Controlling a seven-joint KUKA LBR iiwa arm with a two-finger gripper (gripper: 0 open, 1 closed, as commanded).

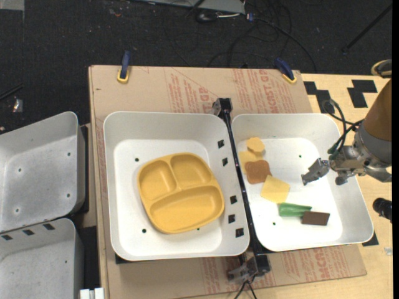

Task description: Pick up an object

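The right bin (324, 129) holds several small toy food pieces. An orange round piece (255, 145) lies at the back, with a brown piece (257, 170) just in front of it. Closer to the front are a pale yellow square (275, 190), a green piece (292, 209) and a dark brown bar (315, 218). My gripper (327, 174) hovers over the right side of this bin, to the right of the yellow square and behind the brown bar. Its fingers are open and hold nothing.
A yellow divided plate (181, 192) lies in the left bin (118, 167). A black divider (235, 173) runs between the two bins. White trays (37, 161) stand off the bench at the left. Bare floor shows in the right bin's back right part.
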